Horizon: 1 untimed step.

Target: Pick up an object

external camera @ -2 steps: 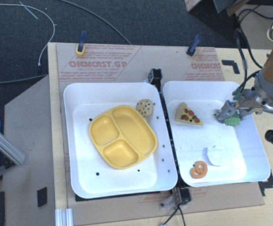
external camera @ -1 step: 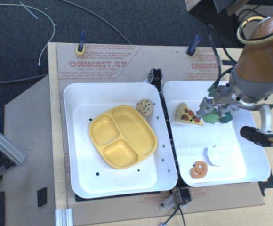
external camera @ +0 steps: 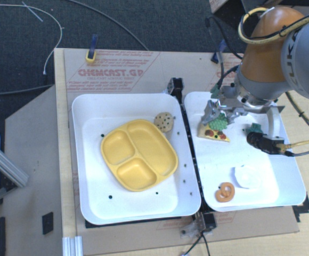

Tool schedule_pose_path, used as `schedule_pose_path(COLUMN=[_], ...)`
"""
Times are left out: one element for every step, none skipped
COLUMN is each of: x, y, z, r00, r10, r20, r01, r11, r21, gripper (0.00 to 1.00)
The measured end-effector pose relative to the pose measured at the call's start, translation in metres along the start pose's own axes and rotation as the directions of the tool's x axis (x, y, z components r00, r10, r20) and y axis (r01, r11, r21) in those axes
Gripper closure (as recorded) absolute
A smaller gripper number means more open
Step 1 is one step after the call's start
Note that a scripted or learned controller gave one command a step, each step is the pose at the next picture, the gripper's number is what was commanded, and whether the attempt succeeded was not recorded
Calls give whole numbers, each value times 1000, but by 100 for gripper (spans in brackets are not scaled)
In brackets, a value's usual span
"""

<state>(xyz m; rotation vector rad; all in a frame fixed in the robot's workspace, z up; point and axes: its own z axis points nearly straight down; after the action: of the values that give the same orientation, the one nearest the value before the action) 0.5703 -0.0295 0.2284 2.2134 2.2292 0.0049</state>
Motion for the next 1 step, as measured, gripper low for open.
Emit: schedule_pose_path(x=[54], y=[21], z=[9], r00=[1000], r10=[0], r20=[0], r01=[0], r11=[1000], r21=[1], gripper=[100])
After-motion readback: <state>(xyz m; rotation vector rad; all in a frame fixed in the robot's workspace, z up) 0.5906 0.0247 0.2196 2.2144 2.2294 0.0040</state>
